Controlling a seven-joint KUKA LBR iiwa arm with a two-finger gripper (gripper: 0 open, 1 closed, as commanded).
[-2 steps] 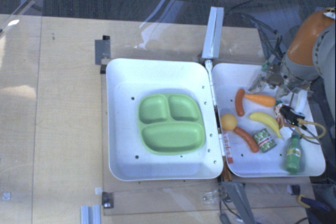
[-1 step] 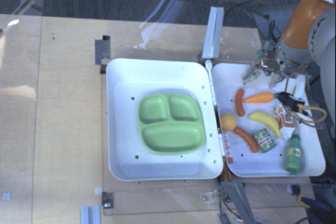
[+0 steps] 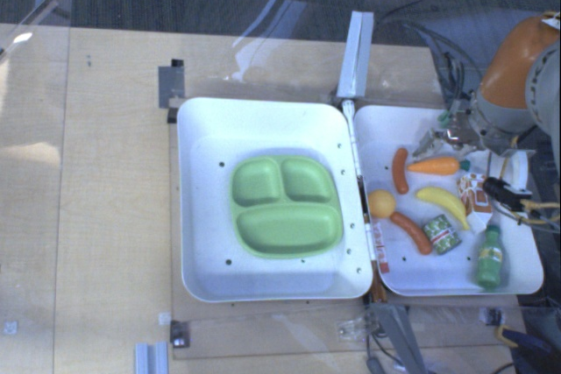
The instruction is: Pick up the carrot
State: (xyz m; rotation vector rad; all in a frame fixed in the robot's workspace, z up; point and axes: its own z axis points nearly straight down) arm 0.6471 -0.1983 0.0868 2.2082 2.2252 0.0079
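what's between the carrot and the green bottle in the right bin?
In the camera view, the banana lies between the carrot and the green bottle, with a small green can just below it.

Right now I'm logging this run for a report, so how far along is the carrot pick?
Early stage. Done: the arm has reached over the right bin, its gripper beside the carrot. In hand: nothing I can confirm; the carrot lies on the bin floor between the sausage and the banana. Left: grasping the carrot and lifting it.
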